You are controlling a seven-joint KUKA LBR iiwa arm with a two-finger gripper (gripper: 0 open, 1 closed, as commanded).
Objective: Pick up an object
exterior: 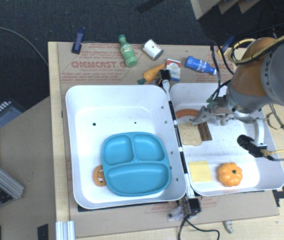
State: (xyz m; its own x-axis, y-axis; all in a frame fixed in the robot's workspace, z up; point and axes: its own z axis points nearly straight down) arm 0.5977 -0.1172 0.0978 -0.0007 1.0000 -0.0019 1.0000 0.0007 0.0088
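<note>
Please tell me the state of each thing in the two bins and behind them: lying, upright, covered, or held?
Blue divided plate: flat in the left bin, hollow side up.
Pretzel: partly under the plate's edge.
Bread slice: flat in the right bin, below the pincer.
Cheese slice: flat, untouched.
Small pumpkin: upright, stem up.
Green bottle: lying on the board behind the bins.
Blue bottle: lying there too.

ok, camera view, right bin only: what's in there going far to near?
Hot dog → gripper over the bread slice → cheese slice and orange pumpkin, about level at the near end.
</note>
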